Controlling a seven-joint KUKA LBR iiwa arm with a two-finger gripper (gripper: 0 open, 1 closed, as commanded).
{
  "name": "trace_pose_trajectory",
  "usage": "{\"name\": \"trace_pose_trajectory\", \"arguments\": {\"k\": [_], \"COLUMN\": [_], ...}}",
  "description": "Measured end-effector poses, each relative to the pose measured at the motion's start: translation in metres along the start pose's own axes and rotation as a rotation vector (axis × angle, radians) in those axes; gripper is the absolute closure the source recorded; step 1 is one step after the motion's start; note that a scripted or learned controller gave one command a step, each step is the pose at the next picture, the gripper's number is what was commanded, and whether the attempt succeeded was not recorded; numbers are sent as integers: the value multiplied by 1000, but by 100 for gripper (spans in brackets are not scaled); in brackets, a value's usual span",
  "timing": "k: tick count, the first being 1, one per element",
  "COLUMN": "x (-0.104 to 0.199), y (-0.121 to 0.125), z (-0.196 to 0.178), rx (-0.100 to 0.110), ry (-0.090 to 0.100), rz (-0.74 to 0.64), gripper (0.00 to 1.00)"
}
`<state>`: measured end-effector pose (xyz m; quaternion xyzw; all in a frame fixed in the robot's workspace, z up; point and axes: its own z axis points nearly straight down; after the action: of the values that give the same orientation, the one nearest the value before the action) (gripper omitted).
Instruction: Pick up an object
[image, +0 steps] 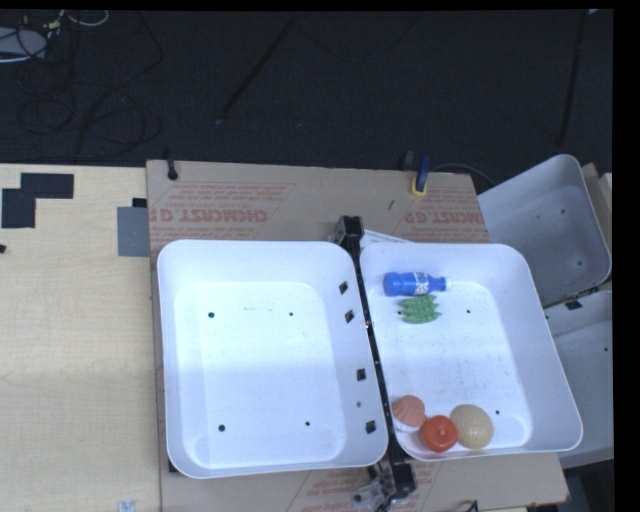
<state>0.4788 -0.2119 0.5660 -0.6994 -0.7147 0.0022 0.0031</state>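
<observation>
The right bin (520, 330) holds a blue bottle (413, 283) lying on its side near the far wall. Just in front of it lies a small green leafy piece (420, 310). In the near left corner of the same bin sit a pink shell-like piece (408, 410), a red tomato (438, 433) and a tan round object (472, 425), all close together.
The left bin (180, 300) stands beside the right one, joined by a black clip strip (360, 340). Both rest on a cardboard sheet (250, 205) on the wooden bench. A white panel (560, 220) leans at the far right.
</observation>
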Motion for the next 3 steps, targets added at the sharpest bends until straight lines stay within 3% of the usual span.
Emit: {"name": "trace_pose_trajectory", "arguments": {"k": [1, 2, 3], "x": [0, 1, 1], "y": [1, 1, 2], "z": [-10, -10, -19], "rx": [1, 2, 3], "ry": [0, 0, 0], "rz": [-4, -5, -9], "gripper": [100, 0, 100]}}
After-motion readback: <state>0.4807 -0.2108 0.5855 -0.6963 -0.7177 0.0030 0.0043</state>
